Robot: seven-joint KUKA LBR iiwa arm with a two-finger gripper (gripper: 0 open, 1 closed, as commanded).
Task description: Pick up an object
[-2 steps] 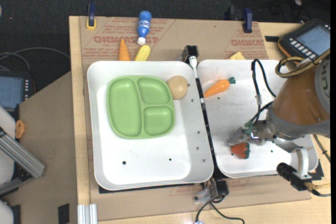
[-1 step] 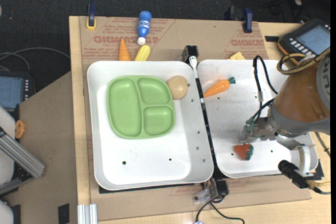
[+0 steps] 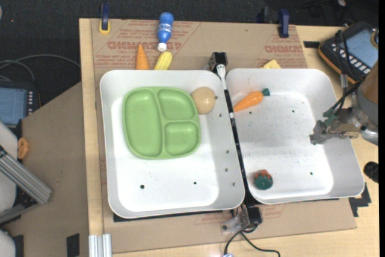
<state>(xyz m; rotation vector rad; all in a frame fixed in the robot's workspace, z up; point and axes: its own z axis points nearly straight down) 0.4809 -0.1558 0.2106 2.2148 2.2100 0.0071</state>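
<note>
Nothing was picked yet — the carrot (image 3: 249, 100) and a small toy (image 3: 262, 179) lay untouched in the right bin (image 3: 301, 189). The gripper (image 3: 317, 135) hovered at its right side — I cannot tell its opening.

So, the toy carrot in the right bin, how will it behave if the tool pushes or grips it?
The carrot looks like smooth moulded plastic, so probably stiff, light and somewhat slippery. Its tapered, rounded body lies flat on the right bin floor, so a sideways push would likely roll or swing it around. It sits near the bin's left wall, which may crowd a grip.
</note>
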